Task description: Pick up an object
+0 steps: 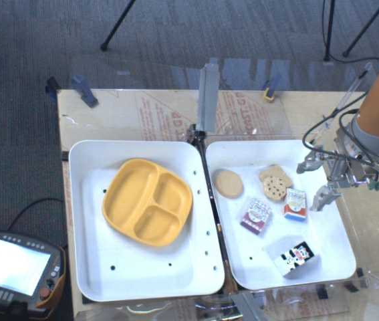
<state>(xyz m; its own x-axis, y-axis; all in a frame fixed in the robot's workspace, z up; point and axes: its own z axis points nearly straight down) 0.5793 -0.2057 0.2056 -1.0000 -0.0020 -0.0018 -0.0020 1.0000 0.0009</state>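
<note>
My arm [378,109] comes in from the right side of the view, with the orange band high near the edge and the grey wrist below it. My gripper [321,182] hangs under the wrist and points down and to the left. My two fingers stand apart, with nothing between them.
</note>
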